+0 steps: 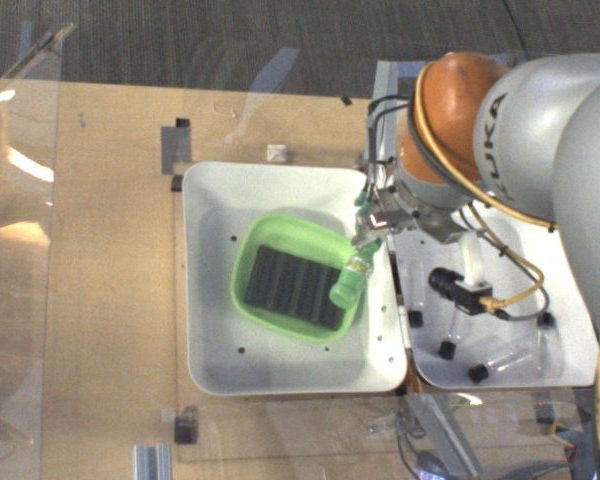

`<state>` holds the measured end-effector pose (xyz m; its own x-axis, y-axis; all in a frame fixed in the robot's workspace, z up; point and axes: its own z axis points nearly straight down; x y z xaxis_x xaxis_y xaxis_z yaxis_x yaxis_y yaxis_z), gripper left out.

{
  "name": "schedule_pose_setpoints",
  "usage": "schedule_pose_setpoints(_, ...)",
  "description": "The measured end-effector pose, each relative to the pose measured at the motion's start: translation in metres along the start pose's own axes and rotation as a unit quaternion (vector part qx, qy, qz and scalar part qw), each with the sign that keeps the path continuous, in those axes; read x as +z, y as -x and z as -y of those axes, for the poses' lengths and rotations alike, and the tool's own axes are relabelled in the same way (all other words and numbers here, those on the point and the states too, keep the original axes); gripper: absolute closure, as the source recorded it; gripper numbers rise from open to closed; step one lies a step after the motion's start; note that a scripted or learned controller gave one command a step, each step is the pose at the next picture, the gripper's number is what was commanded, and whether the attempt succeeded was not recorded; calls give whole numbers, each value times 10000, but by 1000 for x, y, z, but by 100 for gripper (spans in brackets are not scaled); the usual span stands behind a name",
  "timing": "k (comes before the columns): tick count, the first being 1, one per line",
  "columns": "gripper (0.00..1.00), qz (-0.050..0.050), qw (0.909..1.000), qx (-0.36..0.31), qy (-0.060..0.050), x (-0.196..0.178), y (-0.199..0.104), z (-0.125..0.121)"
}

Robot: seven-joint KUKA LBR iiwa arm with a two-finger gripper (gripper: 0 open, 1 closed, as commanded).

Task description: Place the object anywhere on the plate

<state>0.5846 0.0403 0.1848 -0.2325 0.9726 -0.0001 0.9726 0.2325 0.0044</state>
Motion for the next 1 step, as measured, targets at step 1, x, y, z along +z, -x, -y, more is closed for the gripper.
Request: schedule_pose_setpoints(1, 0, 0, 10000, 5, 1, 0, 1, 0)
